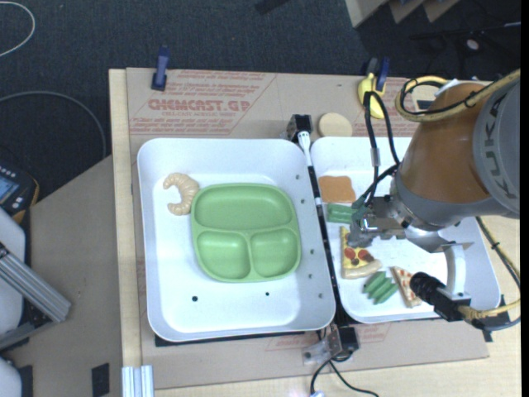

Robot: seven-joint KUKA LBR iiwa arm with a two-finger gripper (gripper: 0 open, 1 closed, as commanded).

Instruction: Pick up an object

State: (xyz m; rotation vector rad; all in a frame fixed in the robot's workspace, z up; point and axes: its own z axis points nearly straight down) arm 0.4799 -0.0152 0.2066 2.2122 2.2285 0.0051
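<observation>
In the right bin (pixel 488 284), the pincer (pixel 357 231) hangs just above the pizza slice (pixel 357 260), which lies directly below it; whether its tips are apart seems impossible to tell.

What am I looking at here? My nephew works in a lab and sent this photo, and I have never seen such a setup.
The photo comes from one camera fixed above a bench, looking down at a slant. The big grey and orange shape on the right is a robot arm, which a program moves to pick things up. Its gripper hangs low over the right bin; whether it holds anything is hard to tell from here. Two shallow white bins sit side by side. The left bin holds a green divided plate and a toy croissant beside it. The right bin holds toy food: a brown slice, a pizza slice, a green pod and another pizza wedge.
</observation>
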